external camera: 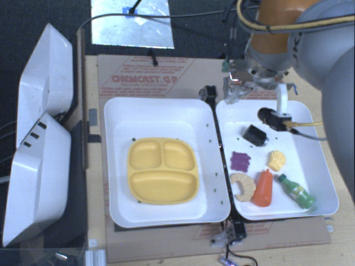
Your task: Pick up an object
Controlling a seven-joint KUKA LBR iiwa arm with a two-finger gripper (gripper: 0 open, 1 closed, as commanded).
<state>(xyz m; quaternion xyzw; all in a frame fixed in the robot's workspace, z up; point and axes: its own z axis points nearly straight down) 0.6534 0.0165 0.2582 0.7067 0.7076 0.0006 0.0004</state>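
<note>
the grey arm (327, 37) with its orange band reaches in from the right over a bench lined with a printed cardboard sheet (150, 76), where two shallow white bins sit side by side. the left bin (119, 204) holds one thing, a yellow divided tray (163, 170) lying flat near its middle. the right bin (321, 165) carries the smaller pieces, all grouped in its nearer half and centre. a green bottle (295, 192) lies on its side toward the near right corner, and just left of it an orange-red bottle (263, 188) lies with its cap pointing away. a beige curved piece (243, 186) lies against the orange-red bottle's left side. a black block (255, 134) sits alone nearer the bin's centre, with a yellow ridged piece (276, 160) and a purple piece (240, 160) between it and the bottles, apart from one another. the gripper (236, 93) sits at the far left corner of the right bin, well apart from every piece and holding none of them — whether it is spread or closed cannot be told from this angle.
</note>
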